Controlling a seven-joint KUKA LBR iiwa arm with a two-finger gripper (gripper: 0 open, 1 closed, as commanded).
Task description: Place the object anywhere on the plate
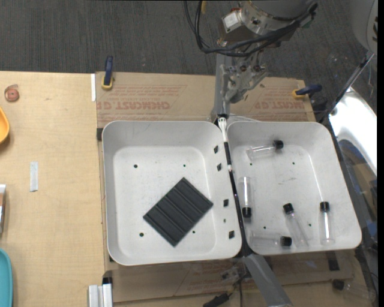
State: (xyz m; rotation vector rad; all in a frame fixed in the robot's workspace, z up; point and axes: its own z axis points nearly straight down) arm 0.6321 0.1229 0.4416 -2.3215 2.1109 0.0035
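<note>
Plate (178, 211): we see it, dark and ribbed, near the left bin's (120, 135) centre.
Vials (264, 150): 5, in the right bin (327, 144).
Gripper (239, 90): above the bins' far edge; we cannot tell its state.

The arm (264, 18) is cut off by the top edge, and the gripper (237, 90) below it is too blurred and cluttered with cables to tell how its fingers stand. At the left edge an orange thing (3, 129) and a teal thing (5, 279) are cut off. The clear vials (264, 150) in the right bin (336, 150) nearly vanish against the white, so their outlines are hard to trace.
</note>
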